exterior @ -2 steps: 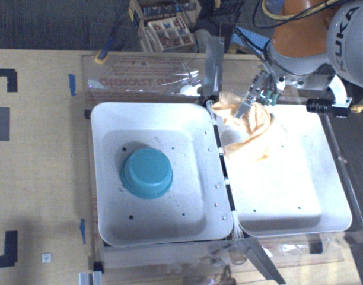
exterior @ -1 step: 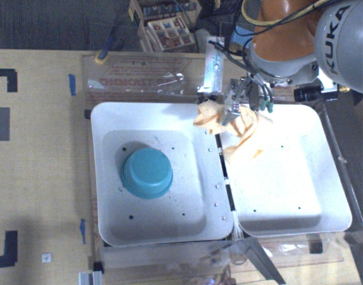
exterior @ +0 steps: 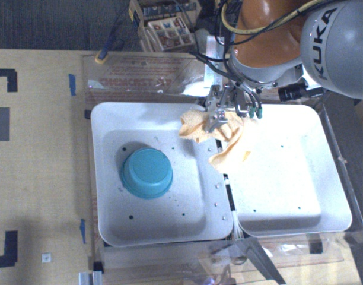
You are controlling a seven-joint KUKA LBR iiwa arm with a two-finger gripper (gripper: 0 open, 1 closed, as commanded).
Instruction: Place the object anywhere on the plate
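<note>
So the gripper (exterior: 217, 119) sits right over the divider between the two white bins, clenched on a crumpled yellow-tan cloth (exterior: 212, 132) that dangles across that divider. The round blue upside-down plate (exterior: 147, 172) lies well left of the divider, in the left white bin (exterior: 110, 123), apart from the cloth.
</note>
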